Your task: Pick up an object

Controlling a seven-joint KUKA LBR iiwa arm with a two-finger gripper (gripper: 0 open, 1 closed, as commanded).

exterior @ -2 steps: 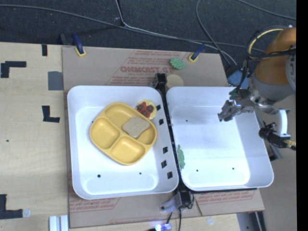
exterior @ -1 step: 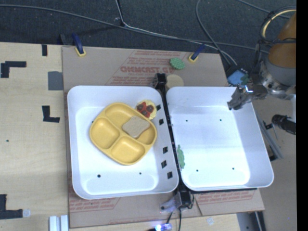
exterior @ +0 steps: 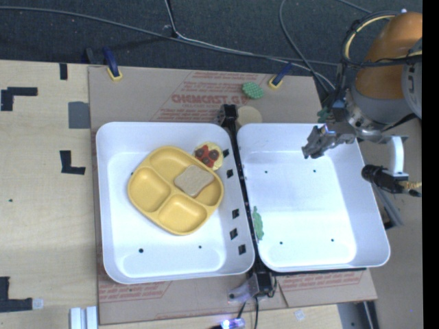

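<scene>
sitting in the left bin [exterior: 113,184], the yellow divided plate [exterior: 175,190] lies tilted toward that bin's far half, with a tan slice of bread [exterior: 193,180] in one of its compartments and a small red-and-dark berry piece [exterior: 208,155] just off its far rim, near the bin's far right corner. a little green leaf-shaped piece [exterior: 258,223] rests at the near part of the right bin's left edge, close to the black divider between the bins. these are the likely things to pick.

the gripper [exterior: 317,145] hangs over the far part of the right bin [exterior: 343,252], well apart from all of them, with nothing between its fingers; whether they are spread or closed i cannot tell, as they show only as a dark blur.

what could go wrong: a descent from where it now hangs would most likely close on bare white floor. the bread is flat and sits in a recess, so fingers may skid over it or catch the plate's ridge and drag the whole plate. the green piece hugs the wall, leaving little room for one finger.

both bins sit on a brown cardboard sheet [exterior: 199,98] clamped at its far edge, on a pale wooden bench [exterior: 41,204] marked with black tape; a green object [exterior: 252,89] lies on the cardboard beyond the bins, and cables [exterior: 206,43] trail over dark carpet behind.
</scene>
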